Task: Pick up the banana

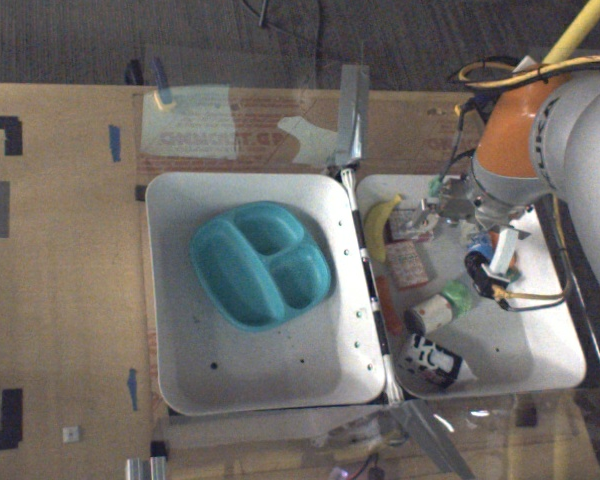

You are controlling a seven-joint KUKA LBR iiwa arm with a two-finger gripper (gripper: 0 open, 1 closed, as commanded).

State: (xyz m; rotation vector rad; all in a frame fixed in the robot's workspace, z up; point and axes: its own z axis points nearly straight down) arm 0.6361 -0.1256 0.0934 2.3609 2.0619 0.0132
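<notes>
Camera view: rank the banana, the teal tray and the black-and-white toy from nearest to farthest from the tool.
1. Banana, right bin's upper left, just left of the tool.
2. Black-and-white toy, right bin's lower edge.
3. Teal tray, left bin.

I see the banana, yellow and curved, lying flat in the right bin against its left wall near the top corner. Its right side sits just beside some small packets, partly covered there.
</notes>
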